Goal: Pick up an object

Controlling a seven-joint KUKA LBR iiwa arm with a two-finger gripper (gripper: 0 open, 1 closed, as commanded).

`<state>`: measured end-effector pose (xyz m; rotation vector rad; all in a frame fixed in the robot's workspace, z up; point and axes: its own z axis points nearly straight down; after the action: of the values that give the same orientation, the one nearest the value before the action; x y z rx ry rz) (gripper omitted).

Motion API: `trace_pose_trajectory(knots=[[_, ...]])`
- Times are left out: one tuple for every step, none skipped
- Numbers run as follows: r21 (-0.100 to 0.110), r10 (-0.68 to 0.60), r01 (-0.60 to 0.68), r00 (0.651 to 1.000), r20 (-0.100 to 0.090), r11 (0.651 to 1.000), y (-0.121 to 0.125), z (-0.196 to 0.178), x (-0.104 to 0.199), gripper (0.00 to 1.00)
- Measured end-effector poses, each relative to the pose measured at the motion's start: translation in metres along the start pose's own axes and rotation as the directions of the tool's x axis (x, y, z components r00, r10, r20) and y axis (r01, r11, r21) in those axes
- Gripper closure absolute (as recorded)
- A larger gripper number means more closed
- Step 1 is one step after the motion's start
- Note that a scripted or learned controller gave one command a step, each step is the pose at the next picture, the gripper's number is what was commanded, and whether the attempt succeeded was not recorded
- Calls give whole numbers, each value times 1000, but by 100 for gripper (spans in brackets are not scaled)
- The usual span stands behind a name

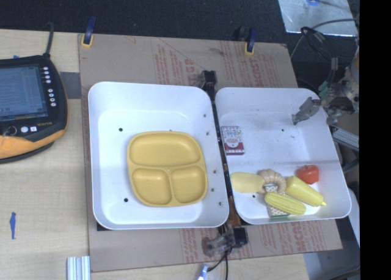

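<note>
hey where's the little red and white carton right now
The red and white carton lies flat in the right bin, against its left wall, apart from the pile of toy food nearer the front edge.

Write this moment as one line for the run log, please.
tool: over right bin, upper right, holding nothing | toy food: bottom of right bin | yellow tray: left bin

right bin [269,110] open at rear, toys [278,190] crowding front
</note>
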<state>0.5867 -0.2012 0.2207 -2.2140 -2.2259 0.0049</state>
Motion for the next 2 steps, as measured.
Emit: trace_pose_trajectory(knots=[[3, -1, 1, 1000, -2, 1000, -99, 89, 25, 0], [-2, 2, -2, 1000, 0, 1000, -110, 24, -10, 0]])
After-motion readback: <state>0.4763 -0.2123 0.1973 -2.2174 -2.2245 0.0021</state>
